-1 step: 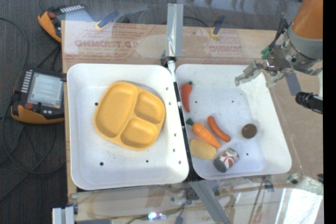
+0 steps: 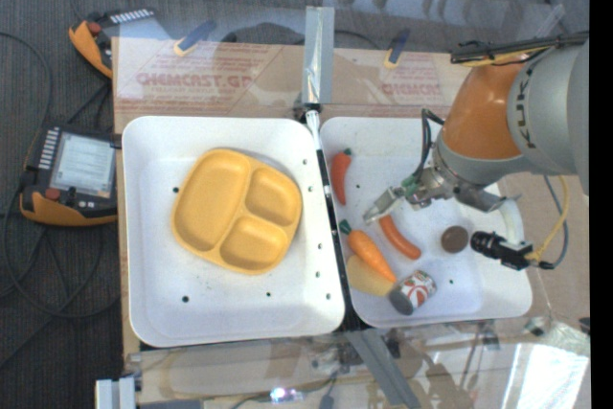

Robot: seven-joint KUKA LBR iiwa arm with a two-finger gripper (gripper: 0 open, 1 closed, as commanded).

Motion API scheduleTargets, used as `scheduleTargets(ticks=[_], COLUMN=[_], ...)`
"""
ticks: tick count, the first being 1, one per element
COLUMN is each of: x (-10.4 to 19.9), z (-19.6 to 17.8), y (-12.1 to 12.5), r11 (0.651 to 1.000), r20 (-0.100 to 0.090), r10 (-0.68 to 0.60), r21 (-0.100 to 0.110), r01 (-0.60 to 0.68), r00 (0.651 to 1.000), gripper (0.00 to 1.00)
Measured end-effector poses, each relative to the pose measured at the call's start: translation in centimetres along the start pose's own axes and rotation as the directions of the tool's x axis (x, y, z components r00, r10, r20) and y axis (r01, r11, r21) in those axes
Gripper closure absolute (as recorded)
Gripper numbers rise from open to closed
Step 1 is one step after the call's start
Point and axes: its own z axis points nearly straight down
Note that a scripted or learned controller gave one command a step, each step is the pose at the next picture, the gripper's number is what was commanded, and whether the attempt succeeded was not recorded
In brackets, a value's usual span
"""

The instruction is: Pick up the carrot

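I see the gripper (image 2: 395,201) spread open and holding nothing, hovering mid right bin (image 2: 508,302), just above the carrot (image 2: 370,254).

— What lettering can be read?

— Red print is seen on the cardboard sheet (image 2: 206,79) at twelve o'clock from the left bin; it appears to read "CHEMCAST", though the ending is blurred. Fainter red print at one o'clock cannot be made out.

— Anything else?

— "KU", cut off, is read on the arm (image 2: 525,110) at three o'clock.
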Motion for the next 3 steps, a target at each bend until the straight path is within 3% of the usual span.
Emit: scheduleTargets(ticks=[1, 2, 3], x=[2.2, 2.1, 6.6], z=[2.1, 1.5, -6.9], y=[-7.4, -7.2, -5.4], r11=[0.950, 0.950, 0.994], r20=[0.026, 0.023, 0.003], r10=[-0.312, -0.310, -0.106], r21=[-0.021, -0.021, 0.000], r01=[0.312, 0.310, 0.106], r00=[0.950, 0.951, 0.994], gripper=[0.00, 1.00, 1.00])
